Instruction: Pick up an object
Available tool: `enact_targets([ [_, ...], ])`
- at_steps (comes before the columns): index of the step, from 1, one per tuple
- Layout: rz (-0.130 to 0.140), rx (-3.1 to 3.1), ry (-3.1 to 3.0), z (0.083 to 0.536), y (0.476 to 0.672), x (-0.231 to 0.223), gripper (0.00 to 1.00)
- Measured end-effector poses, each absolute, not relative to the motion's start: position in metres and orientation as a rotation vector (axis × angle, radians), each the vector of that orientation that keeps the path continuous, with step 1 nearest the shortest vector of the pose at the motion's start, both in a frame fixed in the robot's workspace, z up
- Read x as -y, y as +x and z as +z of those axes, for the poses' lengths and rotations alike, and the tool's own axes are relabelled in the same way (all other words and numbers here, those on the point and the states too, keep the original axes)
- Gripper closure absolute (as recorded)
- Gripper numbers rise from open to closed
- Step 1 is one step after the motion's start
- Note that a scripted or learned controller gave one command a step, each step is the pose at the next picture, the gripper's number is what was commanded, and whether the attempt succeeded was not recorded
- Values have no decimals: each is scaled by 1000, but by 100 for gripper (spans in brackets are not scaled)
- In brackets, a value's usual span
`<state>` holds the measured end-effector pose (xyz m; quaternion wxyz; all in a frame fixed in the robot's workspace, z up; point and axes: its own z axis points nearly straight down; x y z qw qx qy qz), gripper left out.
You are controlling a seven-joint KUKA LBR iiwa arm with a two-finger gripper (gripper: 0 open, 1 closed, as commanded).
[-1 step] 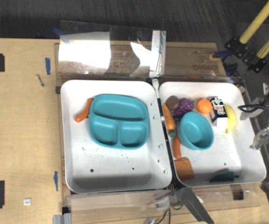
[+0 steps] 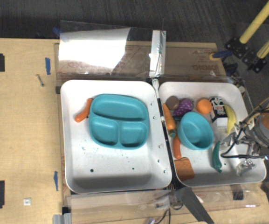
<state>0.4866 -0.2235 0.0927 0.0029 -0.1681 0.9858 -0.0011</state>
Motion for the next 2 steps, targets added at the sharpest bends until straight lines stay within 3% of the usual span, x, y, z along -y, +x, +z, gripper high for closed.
enact_targets([
  [1,-8,-3102,-406,160,552,222,0],
  [2,-38,-3019,-782,100,514,185,0],
])
